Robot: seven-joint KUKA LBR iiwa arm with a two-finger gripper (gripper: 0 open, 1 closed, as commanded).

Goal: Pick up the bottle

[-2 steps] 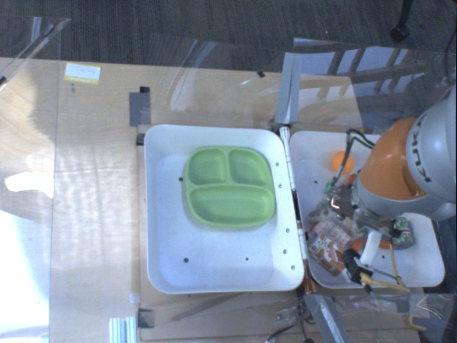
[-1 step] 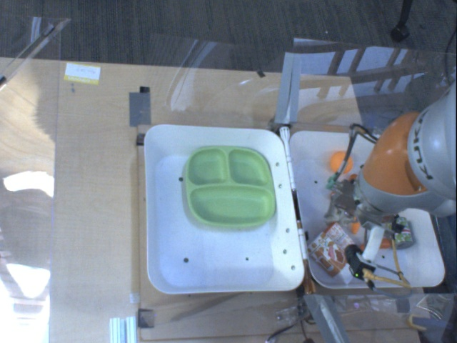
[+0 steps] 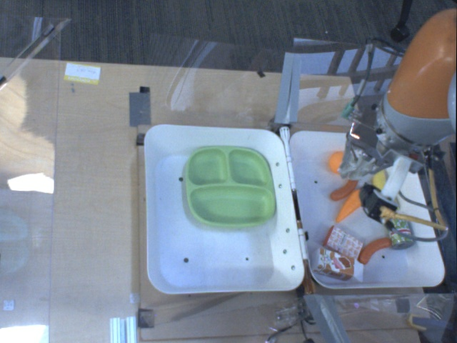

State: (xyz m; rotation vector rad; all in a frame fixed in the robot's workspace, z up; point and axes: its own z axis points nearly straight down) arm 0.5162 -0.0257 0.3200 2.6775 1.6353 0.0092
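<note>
Two white bins sit side by side on the counter (image 3: 86,191), and we start at the left bin (image 3: 164,263). It holds a green divided plate (image 3: 230,188) lying flat, nothing to chase there.

Across into the right bin (image 3: 428,266), things get crowded. Near the front a small printed carton (image 3: 339,252) lies flat. Behind it there's an orange ball (image 3: 335,163), and a carrot (image 3: 348,206) on a slant. The gripper (image 3: 355,164) hangs low over the back of this bin, near the ball. Wide or closed, I cannot tell from this angle, and nothing shows in its hold.

Further right a red sausage (image 3: 375,249) curves along the floor. Just beside its end lies what I take for the bottle (image 3: 401,233), small, dark with a green label, on its side toward the right wall, well clear of the gripper.

My read is that it's light and stiff, probably plastic, with a smooth round body that could roll or slip. Best hold looks to be across the middle of the body, squarely, away from the sausage.
</note>
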